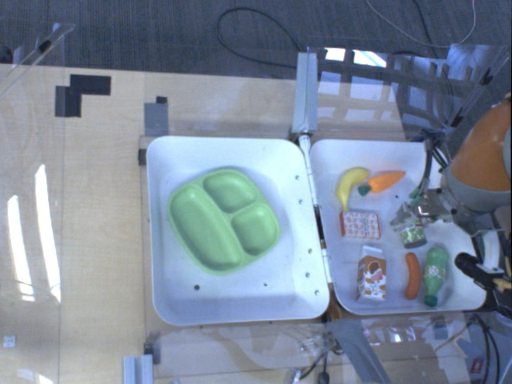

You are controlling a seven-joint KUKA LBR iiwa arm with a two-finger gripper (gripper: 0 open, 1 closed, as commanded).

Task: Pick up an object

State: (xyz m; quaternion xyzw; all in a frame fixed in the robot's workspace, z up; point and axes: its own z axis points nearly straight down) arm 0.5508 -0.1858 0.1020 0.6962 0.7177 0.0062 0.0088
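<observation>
Green divided plate (224, 219) fills the left bin (164, 294); toy foods crowd the right bin (328, 182), where the hand (414, 214) hovers, its grip impossible to tell.

You see a light green divided tray (224, 218) in the white left bin (168, 294); the white right bin (336, 294) holds a yellow banana (350, 184), orange carrot (385, 181), red sausage (412, 275), green bottle (434, 272) (white label) and two red-patterned cartons (360, 226).
</observation>
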